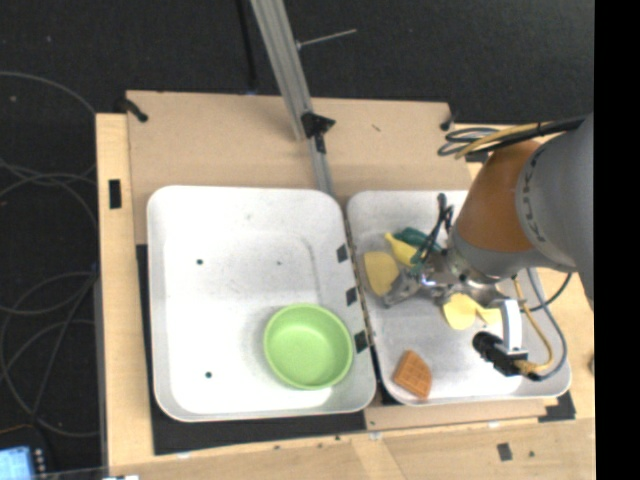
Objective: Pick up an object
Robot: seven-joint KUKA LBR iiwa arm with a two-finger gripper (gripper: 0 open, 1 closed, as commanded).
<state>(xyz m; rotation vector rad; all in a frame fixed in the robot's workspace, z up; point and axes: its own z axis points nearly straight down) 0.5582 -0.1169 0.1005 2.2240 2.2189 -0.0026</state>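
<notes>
Waffle-patterned piece (412,373): near edge of the right bin (530,388), lying flat and apart from the rest; looks light and stiff (a toy food, I judge), best taken across its narrow sides.
Green bowl (308,345): near right corner of the left bin (200,268), upright; probably light hard plastic, slippery on the curve, so the rim is the place to pinch.
Pale yellow piece (459,313): just right of the tool, partly under the wrist; shape hard to tell.
Tool (405,284): low over the middle of the right bin, beside the round yellow piece; whether it is spread or pressed together I cannot tell.
Round yellow piece (379,270): by the bin's left wall, touching or nearly touching the tool; smooth, may slide.
Teal object (411,238): farther back, beside a yellow scrap; small, likely light.
Desk (230,143): bare board beyond the bins.
</notes>
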